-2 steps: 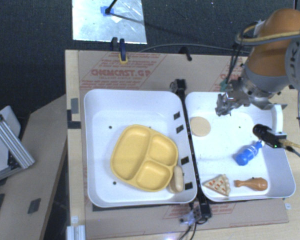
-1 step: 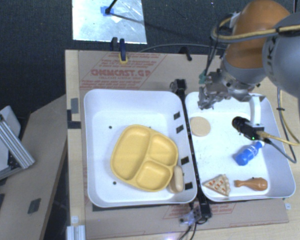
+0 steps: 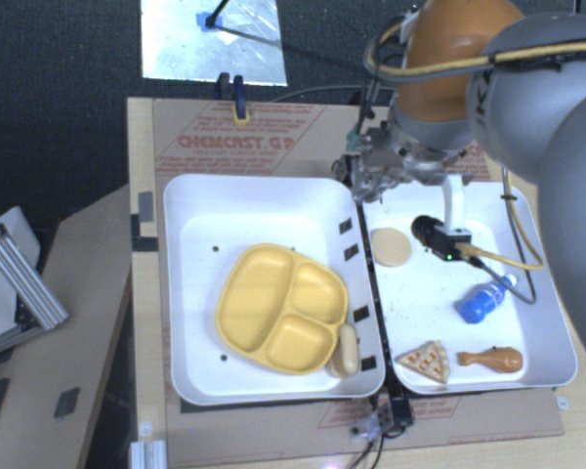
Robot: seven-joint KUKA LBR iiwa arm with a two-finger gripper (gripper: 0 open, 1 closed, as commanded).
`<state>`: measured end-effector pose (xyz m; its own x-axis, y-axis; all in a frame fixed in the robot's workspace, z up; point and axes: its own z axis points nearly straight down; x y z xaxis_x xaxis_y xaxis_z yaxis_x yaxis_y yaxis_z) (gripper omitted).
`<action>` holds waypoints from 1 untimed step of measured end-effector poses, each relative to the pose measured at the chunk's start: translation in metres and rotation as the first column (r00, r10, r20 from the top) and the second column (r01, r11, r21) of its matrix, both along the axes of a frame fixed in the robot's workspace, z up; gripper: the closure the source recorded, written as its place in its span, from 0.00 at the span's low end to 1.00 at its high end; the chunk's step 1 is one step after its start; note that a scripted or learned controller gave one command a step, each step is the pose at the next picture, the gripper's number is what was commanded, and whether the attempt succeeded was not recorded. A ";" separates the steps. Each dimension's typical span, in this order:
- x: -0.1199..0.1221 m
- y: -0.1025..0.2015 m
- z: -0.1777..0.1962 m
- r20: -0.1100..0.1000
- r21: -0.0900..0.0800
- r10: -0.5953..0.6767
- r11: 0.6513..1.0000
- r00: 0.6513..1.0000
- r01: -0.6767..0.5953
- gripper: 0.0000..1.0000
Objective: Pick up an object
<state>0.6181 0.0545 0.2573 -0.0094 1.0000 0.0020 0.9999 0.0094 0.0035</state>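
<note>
My gripper [image 3: 369, 182] hangs over the far left corner of the right bin [image 3: 542, 262], just above the divider between the two bins. A round tan cookie [image 3: 392, 247] lies a little in front of it, apart from it. Further forward in the same bin are a blue bottle [image 3: 482, 301], a pizza slice [image 3: 425, 362] and a brown drumstick [image 3: 490, 360]. Nothing shows in the gripper.
The left bin [image 3: 205, 213] holds a yellow divided plate [image 3: 281, 307], with a tan bread roll [image 3: 346, 350] against the plate's right front edge. A black unit with a cable [image 3: 438, 235] hangs from the arm over the right bin. The grey arm covers the bin's far right.
</note>
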 end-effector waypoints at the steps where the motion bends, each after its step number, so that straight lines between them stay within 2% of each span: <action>1: 0.001 0.053 -0.020 -0.003 -0.001 0.000 1.000 1.000 0.000 1.00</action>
